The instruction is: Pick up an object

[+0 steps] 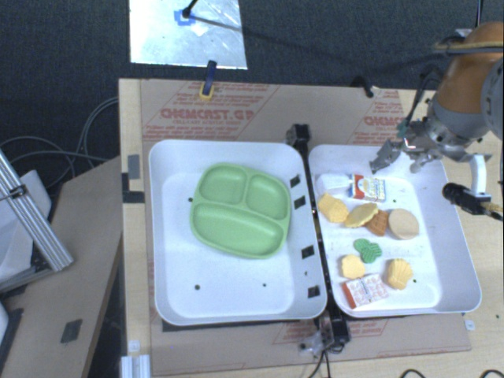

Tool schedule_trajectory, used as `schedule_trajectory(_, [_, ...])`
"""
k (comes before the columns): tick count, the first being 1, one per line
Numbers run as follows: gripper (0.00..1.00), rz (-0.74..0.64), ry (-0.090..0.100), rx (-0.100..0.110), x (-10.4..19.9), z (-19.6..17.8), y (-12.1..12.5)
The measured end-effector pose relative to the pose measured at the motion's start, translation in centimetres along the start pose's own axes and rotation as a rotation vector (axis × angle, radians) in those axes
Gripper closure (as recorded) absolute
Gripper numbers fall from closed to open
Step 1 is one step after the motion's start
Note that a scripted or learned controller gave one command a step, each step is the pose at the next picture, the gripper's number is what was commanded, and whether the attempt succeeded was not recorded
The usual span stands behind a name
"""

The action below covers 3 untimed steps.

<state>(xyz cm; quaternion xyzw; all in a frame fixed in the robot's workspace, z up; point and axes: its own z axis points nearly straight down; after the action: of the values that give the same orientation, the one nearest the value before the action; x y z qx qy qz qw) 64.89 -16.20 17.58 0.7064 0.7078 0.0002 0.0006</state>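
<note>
Fingers (402,157) spread, nothing btwn, over right bin (453,235) far edge; arm (472,77) cut off at frame edge.

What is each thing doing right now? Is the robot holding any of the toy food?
gripper: above the right bin's far edge, holding nothing.
green tray: lying flat in the left bin.
right bin: holds the toy food.
white tube: lying on its side.
green piece: flat on the bin floor, untouched.
red and white packet: flat near the front rim.

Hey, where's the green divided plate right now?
The green divided plate lies in the left bin, near its middle, across the divider from the right bin's food items.
</note>
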Motion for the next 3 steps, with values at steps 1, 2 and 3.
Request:
schedule_trajectory(1, [0.00, -0.003, 0.001, 0.002, 0.8, 5.9, 0.0])
schedule_trajectory(2, [0.00, -0.004, 0.002, -0.003, 0.8, 8.8, 0.2])
schedule_trajectory(3, [1.00, -0.006, -0.007, -0.020, 0.6, 7.2, 0.6])
